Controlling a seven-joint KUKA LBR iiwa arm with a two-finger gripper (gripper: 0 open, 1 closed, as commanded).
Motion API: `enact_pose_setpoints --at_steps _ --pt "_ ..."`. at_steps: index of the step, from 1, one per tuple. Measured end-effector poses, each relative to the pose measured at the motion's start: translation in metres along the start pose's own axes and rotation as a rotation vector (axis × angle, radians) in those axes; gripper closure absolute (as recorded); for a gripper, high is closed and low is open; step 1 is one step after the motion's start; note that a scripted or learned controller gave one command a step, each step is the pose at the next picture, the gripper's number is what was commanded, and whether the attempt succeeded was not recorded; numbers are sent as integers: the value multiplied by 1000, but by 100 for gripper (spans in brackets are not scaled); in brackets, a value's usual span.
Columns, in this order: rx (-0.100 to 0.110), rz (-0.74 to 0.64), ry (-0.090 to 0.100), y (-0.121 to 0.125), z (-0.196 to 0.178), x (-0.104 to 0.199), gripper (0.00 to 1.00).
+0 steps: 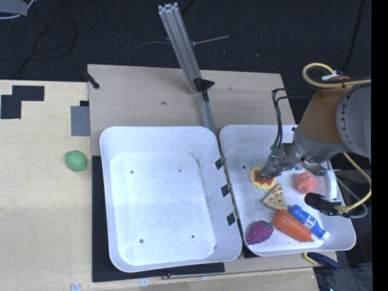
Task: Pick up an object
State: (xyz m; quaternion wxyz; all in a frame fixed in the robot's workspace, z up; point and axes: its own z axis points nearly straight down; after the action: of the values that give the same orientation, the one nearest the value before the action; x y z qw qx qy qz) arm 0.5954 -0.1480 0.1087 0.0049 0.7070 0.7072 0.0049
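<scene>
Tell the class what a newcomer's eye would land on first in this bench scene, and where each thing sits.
The grey arm with its orange band reaches in from the right, its gripper low over a yellow and red toy in the right bin. Bright toy foods cluster there: purple grapes, a carrot, a blue bottle. A green ball lies alone on the bench, far left.

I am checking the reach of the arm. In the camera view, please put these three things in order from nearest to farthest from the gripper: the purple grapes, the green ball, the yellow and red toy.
1. Yellow and red toy: in the right bin, directly at the gripper.
2. Purple grapes: right bin, near its front left corner.
3. Green ball: on the bench, left of both bins.
</scene>
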Motion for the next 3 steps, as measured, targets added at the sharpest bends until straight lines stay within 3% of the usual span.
enact_pose_setpoints --at_steps 1,3 --pt "11 1 -1 2 -42 0 100" --pt "10 0 -1 13 -128 -3 100"
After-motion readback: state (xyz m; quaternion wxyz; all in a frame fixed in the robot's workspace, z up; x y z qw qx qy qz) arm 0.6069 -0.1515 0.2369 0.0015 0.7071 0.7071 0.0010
